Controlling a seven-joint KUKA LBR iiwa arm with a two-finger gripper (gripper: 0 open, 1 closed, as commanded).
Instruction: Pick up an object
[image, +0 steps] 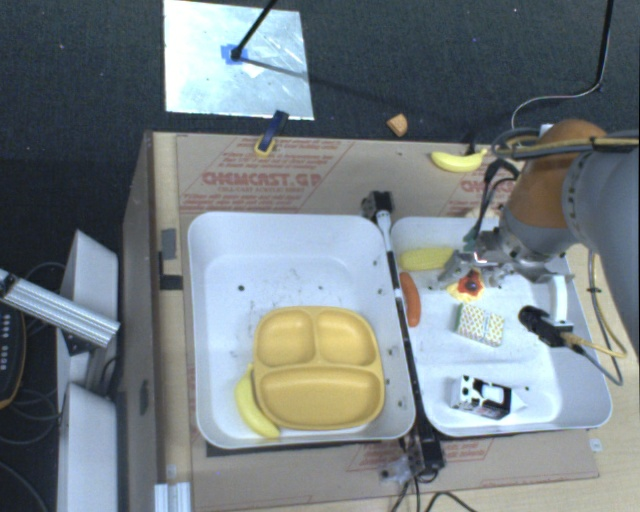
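A yellow tray (318, 365) and banana (252, 408) are seen far left of the pincer (472, 272). A carrot (410, 298) lies just left. An orange toy (469, 287) sits directly beneath; the pincer's spread cannot be told. A patterned block (480, 324) lies just below.

Brown cardboard-topped bench (250, 170) carries two white bins: left bin (215, 250) at 9 o'clock, right bin (580, 400) at 3. Loose banana (457, 159) at 1 o'clock.
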